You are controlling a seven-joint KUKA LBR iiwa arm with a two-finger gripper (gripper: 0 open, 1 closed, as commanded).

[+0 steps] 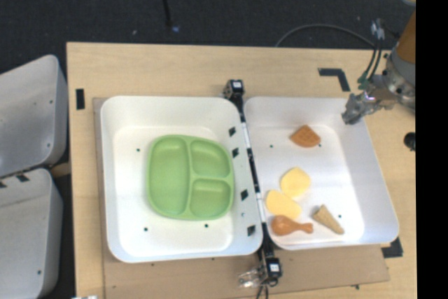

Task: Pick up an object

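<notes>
so the grey two-finger gripper [355,110] is sitting up at the far right corner of the right shallow white bin [371,171], about over its rim. it's small and kind of smeared from this angle, so i honestly cannot tell whether it's spread or pinched, and nothing is visibly caught in it.

the stuff to grab is all in that right bin, well apart from the gripper: a brown-orange flat wedge piece [305,136] nearest to it, then further toward the front a pale yellow rounded piece [295,182], a second yellow piece [282,204] just below it and touching or nearly touching it, an orange drumstick-shaped toy [290,225] right against that one, and a tan cone-shaped piece [327,218] just beside the drumstick.

what could go sideways imo: the front four are bunched up, so coming down there could land on an edge between two pieces and shove them apart instead of closing on one. they all look flat and low too, so fingers could skate over the top. the brown wedge sits alone, looks like the safer bet.

count: two white bins, five small food-toy pieces in the right one (two yellow, one brown-orange, one orange drumstick, one tan cone), and one light green plastic divided plate [190,176] with three compartments lying in the left shallow white bin [112,150].
</notes>
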